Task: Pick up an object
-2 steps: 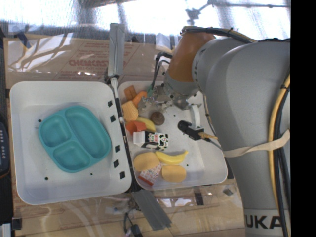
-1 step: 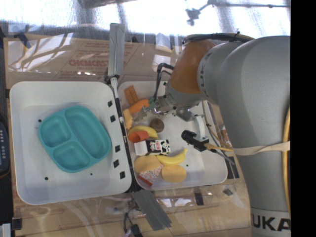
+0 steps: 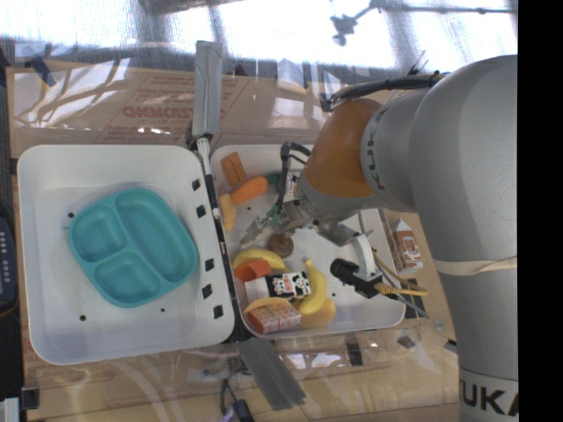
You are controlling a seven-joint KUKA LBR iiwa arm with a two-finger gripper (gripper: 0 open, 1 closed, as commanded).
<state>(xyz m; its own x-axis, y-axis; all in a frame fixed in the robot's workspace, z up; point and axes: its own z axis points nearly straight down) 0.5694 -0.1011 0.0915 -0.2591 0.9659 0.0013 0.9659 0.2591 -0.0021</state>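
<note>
Yellow banana [image 3: 314, 287] near the right bin's [image 3: 387, 315] near edge looks light, smooth and curved; take it mid-body. You cannot tell the claw's [image 3: 280, 227] state.

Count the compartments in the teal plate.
3. The teal plate lies in the left bin: one compartment toward its upper right, one at its left, one at its lower end. None looks hidden.

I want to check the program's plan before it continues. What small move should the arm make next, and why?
Probably a short, slow descent. The gripper hangs over the right bin, just above the heap of toy food, near a small brown piece and the yellow banana. Nothing shows between its fingers, so a pick is not yet made. The teal tray in the left bin lies apart.
</note>
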